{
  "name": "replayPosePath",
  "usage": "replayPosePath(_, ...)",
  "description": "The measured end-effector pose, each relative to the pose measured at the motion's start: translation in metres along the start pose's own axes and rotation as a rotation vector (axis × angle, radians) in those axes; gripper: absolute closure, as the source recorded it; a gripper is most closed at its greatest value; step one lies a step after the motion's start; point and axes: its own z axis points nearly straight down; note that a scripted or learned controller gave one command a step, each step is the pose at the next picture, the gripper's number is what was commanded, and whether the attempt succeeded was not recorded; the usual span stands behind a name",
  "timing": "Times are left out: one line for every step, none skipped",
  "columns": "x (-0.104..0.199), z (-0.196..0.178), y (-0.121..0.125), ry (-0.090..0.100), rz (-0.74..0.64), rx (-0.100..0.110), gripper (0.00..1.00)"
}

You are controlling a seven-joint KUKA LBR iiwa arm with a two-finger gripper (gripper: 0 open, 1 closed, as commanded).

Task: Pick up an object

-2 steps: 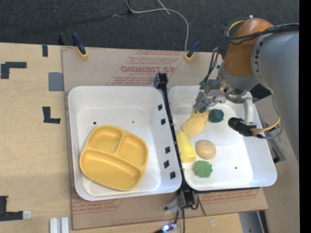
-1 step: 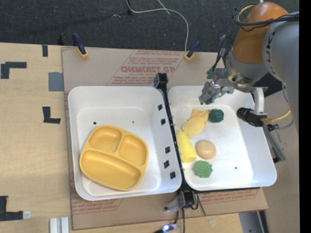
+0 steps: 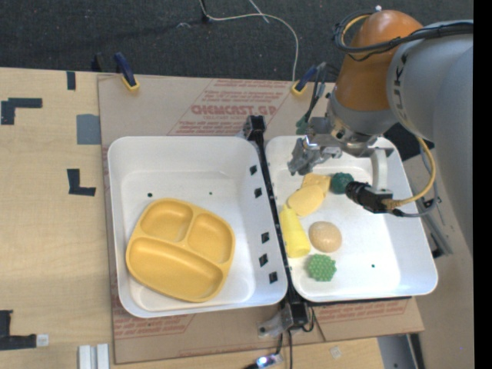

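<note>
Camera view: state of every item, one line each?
gripper: above the right bin's back left area, holding nothing visible
yellow divided plate: upright in the left bin, nothing on it
pale yellow piece: lying in the right bin
yellow block: lying along the divider
beige egg: lying loose
green broccoli: lying loose

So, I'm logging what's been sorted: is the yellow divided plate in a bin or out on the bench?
In a bin. The yellow divided plate lies flat inside the left bin, right side up, compartments facing up.
</note>
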Motion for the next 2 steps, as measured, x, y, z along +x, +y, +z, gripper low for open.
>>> replayPosePath(0.057, 0.008, -0.016, -0.001, 0.000, 0.001, 1.00)
replayPosePath(0.102, 0.014, -0.031, -0.001, 0.001, 0.001, 1.00)
